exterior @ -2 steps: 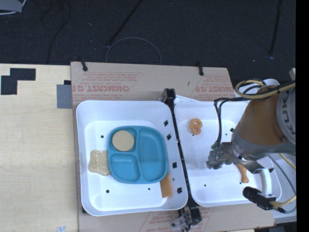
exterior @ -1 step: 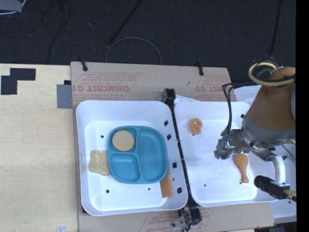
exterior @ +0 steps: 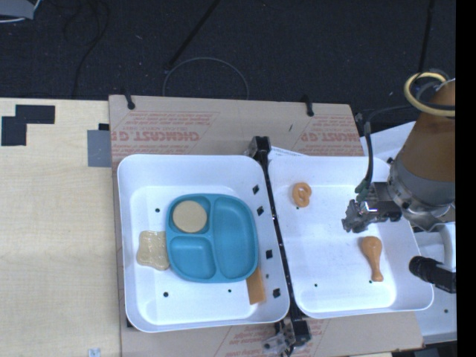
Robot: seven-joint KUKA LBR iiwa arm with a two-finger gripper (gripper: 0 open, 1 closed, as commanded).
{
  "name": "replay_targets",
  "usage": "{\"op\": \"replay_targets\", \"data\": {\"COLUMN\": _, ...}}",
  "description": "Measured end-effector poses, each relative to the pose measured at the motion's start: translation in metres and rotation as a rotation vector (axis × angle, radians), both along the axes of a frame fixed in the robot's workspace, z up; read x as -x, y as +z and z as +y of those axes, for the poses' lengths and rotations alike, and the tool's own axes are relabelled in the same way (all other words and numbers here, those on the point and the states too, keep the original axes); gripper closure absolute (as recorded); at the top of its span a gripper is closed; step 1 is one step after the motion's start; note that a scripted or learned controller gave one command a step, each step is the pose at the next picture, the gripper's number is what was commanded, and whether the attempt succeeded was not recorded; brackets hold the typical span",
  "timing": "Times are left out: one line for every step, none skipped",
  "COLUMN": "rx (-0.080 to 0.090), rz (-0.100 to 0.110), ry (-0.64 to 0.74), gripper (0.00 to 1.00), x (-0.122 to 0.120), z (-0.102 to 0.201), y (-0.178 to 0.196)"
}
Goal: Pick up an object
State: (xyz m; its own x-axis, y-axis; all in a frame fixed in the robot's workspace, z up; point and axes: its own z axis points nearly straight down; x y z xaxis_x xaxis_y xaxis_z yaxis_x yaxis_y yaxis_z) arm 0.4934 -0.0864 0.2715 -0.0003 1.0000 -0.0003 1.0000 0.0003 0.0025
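Two white bins sit side by side on the worktop (exterior: pixel 52 222). The left bin (exterior: pixel 137 171) holds a blue divided plate (exterior: pixel 212 240) with a round tan cookie (exterior: pixel 189 216) in its far-left compartment. A pale bread-like piece (exterior: pixel 152 250) touches the plate's left edge, and an orange-brown strip (exterior: pixel 255 287) lies at its near-right corner.

The right bin (exterior: pixel 327 300) holds a toy drumstick (exterior: pixel 372 255), near-right, and a small pretzel-like piece (exterior: pixel 301 194), far-left. The two are well apart.

The arm enters from the right, and the gripper (exterior: pixel 362 216) hangs over the right bin, just far of the drumstick's thick end. From above, the gripper reads as a dark metal cluster; how wide it stands I cannot tell. Nothing appears between its tips, and no contact with any object is evident.

Step in hand, by my reading: approach before a grasp, with nothing picked yet. The drumstick is the closest candidate. The next move likely calls for a short shift toward the near side, centring over the drumstick, then lowering straight down to close across its narrow width.
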Motion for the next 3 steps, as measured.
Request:
{"op": "replay_targets", "data": {"rx": -0.002, "rz": 0.006, "ry": 0.004, "gripper": 1.0, "x": 0.002, "z": 0.05, "y": 0.0}}
{"op": "replay_targets", "data": {"rx": -0.002, "rz": 0.009, "ry": 0.003, "gripper": 1.0, "x": 0.004, "z": 0.097, "y": -0.021}}
{"op": "replay_targets", "data": {"rx": -0.002, "rz": 0.008, "ry": 0.004, "gripper": 1.0, "x": 0.01, "z": 0.148, "y": -0.024}}
